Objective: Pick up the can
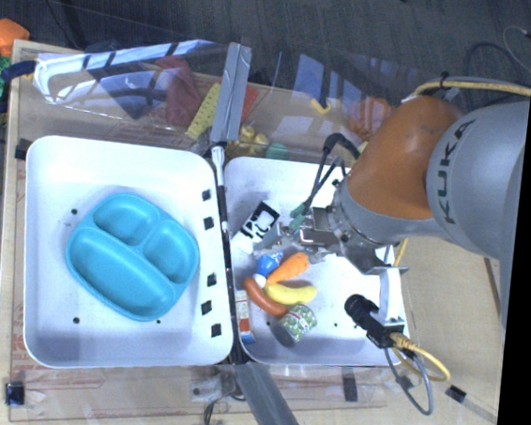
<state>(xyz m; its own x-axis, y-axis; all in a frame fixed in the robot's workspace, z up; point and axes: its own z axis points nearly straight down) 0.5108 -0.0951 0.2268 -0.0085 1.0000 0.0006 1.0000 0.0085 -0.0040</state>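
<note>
Green-patterned can (298, 322) lies in the right bin (363, 359), with the end effector (309, 230) poised above the clutter.

From where I stand the can seems to rest on its side near the bin's front wall, touching a yellow banana (292, 294) and just beside a red sausage-like toy (258, 297); an orange carrot (289, 265) sits behind them. It looks small, light and stiff, with a smooth wall that would probably roll or slip, so I'd grip it across the middle of its round body. Whether the end effector is apart or together I cannot tell; the wrist hides it.
</note>
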